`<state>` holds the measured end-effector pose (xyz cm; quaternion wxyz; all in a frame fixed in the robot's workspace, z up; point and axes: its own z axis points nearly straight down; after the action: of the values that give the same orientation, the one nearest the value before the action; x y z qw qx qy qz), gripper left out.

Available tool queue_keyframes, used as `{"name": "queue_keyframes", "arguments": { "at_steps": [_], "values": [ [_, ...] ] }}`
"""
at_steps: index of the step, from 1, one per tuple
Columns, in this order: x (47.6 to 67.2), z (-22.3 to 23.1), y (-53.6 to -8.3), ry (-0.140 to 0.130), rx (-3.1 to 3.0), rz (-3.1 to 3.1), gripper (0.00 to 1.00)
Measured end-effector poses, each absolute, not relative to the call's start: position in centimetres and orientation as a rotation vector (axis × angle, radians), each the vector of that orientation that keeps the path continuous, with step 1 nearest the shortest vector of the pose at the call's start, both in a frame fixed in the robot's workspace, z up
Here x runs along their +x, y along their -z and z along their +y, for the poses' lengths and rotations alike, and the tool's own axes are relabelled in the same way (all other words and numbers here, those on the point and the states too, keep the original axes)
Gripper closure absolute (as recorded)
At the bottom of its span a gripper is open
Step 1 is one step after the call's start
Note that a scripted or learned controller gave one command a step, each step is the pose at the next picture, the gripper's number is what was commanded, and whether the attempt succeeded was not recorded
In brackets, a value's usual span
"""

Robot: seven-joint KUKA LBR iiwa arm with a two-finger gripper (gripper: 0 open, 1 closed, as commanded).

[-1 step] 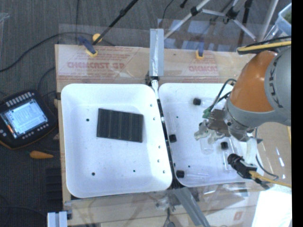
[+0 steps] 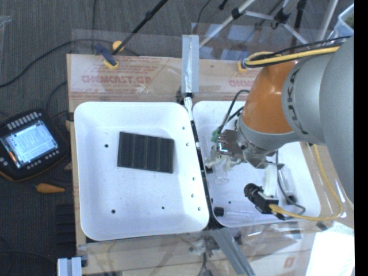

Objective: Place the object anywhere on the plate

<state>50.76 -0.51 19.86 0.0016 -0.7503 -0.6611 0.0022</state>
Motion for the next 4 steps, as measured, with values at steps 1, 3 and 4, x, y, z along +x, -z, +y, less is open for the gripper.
{"name": "queue_keyframes", "arguments": {
  "at_steps": [1, 3, 4],
  "values": [
    [51.4, 8.3, -22.4, -0.006, -2.158, -2.28, 1.0],
    [65.1, 19.0, -21.7, -0.008, -1.983, -2.439, 1.0],
    [58.9, 20.9, -10.6, -0.009, -2.283, -2.157, 1.0]
  ]
}}
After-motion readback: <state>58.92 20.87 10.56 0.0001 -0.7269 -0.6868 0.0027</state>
